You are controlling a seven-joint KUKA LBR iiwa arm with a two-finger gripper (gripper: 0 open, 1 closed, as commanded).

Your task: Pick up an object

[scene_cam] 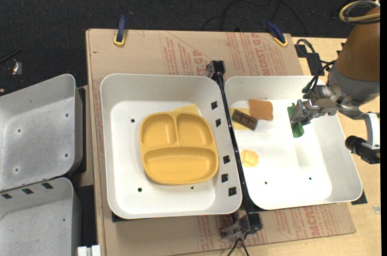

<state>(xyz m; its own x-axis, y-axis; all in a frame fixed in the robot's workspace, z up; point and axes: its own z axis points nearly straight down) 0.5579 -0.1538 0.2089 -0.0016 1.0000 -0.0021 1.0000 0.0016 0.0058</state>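
Note:
Three small things lie in the left part of the right bin (314,188). An orange block (260,109) rests at the back, with a dark brown block (245,120) touching its near-left corner. A small yellow lump (249,158) lies nearer the front, beside the divider. My gripper (297,121) hangs over the right bin's back middle, to the right of the orange block and apart from it. Something short and green (297,129) shows at the gripper's tip; I cannot tell whether it belongs to the gripper or is a separate thing.
A yellow divided plate (179,147) lies in the left bin (121,188), with a pale yellow sheet (192,109) peeking out behind it. A black divider (227,128) runs between the bins. The arm's grey body (357,73) rises at the right.

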